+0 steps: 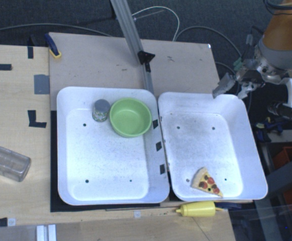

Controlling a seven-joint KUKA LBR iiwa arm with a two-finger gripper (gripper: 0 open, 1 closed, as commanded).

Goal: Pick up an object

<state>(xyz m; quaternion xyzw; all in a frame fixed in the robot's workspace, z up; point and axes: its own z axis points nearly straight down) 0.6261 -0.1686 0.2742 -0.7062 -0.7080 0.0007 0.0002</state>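
Note:
A green bowl (130, 117) sits at the back of the left bin (75, 185), and a small grey can (101, 110) stands just left of it, touching or nearly so. A toy pizza slice (206, 181) lies near the front of the right bin (236, 134). My gripper (233, 89) hangs over the back right corner of the right bin, far from the pizza slice. Its two fingers are spread apart, open, with nothing between them.
A yellow bottle (198, 209) lies on the bench just in front of the right bin. A clear plastic tube (5, 160) lies at the far left. A slanted metal pole (130, 29) stands behind the bins. Cables run across the back.

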